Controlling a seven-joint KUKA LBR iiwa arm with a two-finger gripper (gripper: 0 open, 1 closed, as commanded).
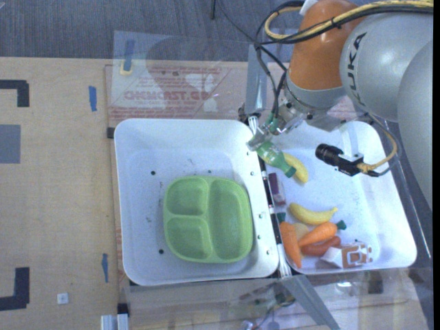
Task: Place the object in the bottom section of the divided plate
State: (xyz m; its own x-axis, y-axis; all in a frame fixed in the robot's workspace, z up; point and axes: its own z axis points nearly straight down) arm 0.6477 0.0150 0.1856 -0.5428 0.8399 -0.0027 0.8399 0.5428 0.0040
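Observation:
The green divided plate (206,220) lies in the left bin (137,184), with two small sections on its left side and one large section on its right. My gripper (264,141) hangs over the wall between the two bins, up and to the right of the plate. Right below its tip, just inside the right bin, lies a green and yellow toy (282,162). The gripper's tip touches or nearly touches the toy's green end, and I cannot tell whether it has hold of it.
The right bin (392,212) holds a yellow banana (313,214), orange carrots (313,236), a red piece (322,249) and a white and orange carton (349,254). A dark purple item (276,188) lies along the dividing wall. The arm's black cable stub (334,156) sticks out above this bin.

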